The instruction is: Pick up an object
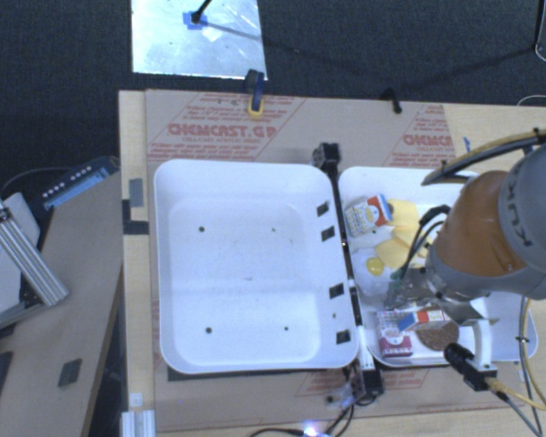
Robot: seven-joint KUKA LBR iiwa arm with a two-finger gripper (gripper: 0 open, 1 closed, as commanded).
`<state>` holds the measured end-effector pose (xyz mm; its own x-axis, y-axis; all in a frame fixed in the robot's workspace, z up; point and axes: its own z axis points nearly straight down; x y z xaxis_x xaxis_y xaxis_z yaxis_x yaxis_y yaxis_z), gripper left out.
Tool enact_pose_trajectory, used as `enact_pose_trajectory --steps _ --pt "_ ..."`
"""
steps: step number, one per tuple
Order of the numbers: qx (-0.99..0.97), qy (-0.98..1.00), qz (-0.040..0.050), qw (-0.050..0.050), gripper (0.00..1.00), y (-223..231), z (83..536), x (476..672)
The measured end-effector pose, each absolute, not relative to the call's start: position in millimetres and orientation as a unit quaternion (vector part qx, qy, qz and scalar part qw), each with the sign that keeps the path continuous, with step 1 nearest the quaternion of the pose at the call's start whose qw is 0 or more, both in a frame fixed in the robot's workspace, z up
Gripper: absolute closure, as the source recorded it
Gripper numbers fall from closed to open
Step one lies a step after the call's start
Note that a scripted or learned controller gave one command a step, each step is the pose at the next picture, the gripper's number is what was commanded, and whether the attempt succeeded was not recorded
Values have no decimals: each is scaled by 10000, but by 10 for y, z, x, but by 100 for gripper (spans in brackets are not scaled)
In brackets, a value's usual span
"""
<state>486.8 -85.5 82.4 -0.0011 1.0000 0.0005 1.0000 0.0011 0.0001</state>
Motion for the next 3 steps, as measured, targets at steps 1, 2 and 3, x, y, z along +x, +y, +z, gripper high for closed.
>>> enact_pose_trajectory --steps 1,2,3 --pt "-7054 -7088 -19 -30 100 -893 1125 5369" --pt "-7071 -7071 2 7 100 -860 834 4906" --pt "-7057 -7085 -21 -37 100 -1002 1437 5171"
